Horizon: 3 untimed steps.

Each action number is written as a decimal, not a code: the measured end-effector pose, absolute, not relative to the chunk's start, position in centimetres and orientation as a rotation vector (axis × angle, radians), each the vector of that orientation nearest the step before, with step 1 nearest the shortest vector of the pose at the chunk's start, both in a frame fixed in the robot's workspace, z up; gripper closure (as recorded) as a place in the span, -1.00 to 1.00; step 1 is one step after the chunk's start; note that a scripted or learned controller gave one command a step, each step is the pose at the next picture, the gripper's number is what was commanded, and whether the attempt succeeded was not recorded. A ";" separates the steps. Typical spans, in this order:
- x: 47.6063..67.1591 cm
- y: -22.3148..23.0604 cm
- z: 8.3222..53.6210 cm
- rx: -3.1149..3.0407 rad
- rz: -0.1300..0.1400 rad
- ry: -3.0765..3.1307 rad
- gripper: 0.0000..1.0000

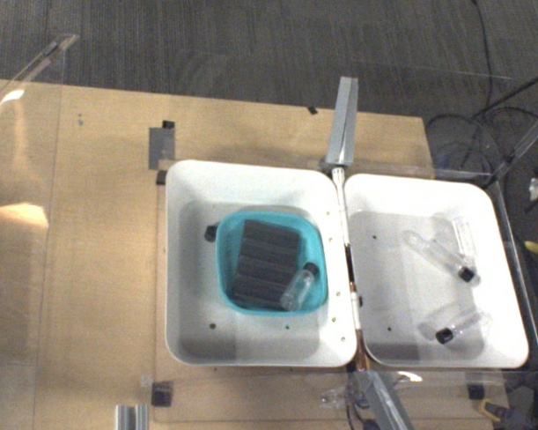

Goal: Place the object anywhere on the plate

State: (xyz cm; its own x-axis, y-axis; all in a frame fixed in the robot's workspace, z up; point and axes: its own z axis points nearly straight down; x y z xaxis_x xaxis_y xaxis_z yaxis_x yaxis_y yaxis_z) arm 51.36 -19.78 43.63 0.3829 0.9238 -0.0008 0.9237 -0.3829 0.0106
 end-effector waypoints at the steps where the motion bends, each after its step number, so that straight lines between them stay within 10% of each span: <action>1: 51.4 -19.7 43.7 2.656 0.009 1.661 -1.00; 3: 49.4 -19.8 43.6 2.836 0.009 1.335 -1.00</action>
